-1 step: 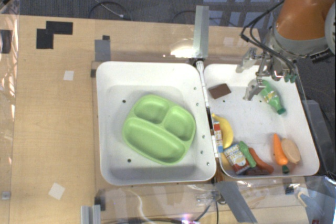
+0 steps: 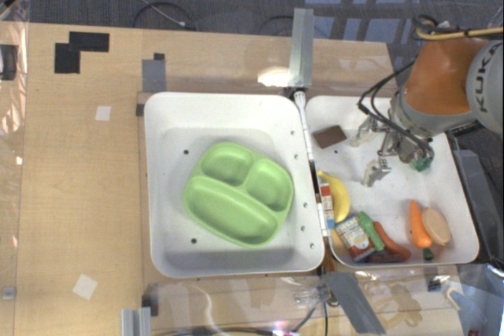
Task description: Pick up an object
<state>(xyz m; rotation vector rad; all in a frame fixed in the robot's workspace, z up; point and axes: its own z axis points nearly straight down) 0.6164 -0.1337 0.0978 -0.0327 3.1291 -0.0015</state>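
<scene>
My gripper (image 2: 379, 167) hangs low over the bare middle of the right bin (image 2: 465, 193), under the grey arm with its orange band (image 2: 441, 75). A small brown block (image 2: 328, 136) lies to its left near the bin's back. Just right of the gripper a small green object (image 2: 424, 163) peeks out, partly hidden by the wrist. Along the bin's front lie a yellow banana (image 2: 340, 197), a juice carton (image 2: 355, 237), a reddish sausage (image 2: 388, 242), an orange carrot (image 2: 417, 225) and a tan round piece (image 2: 435, 226). Nothing shows in the gripper.
The left bin (image 2: 165, 130) bears a green divided plate (image 2: 239, 193). A metal divider rail (image 2: 309, 169) runs between the two bins. Cables hang from the wrist above the right bin's back edge. The wooden bench (image 2: 71, 193) stretches left of the bins.
</scene>
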